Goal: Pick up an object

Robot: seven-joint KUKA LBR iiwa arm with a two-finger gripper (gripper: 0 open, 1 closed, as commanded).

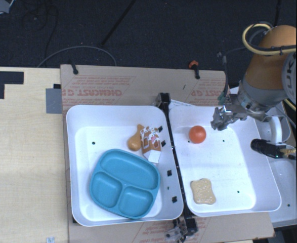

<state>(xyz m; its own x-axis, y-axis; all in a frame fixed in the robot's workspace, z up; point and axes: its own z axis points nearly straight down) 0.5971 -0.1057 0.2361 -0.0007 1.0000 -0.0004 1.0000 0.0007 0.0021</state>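
The gripper (220,119), finger state indiscernible, is hovering just beside the red ball (198,134); centering over it before descending is advisable.

Two white bins (82,135), a blue divided tray (124,182) in the left one, a brown and white patterned toy (147,138) beside it, an orange-red ball (198,134) and tan toast-like piece (203,192) in the right, grey arm (259,92) with orange band.

Glossy blue plastic tray (124,183), smooth white bins (82,135)
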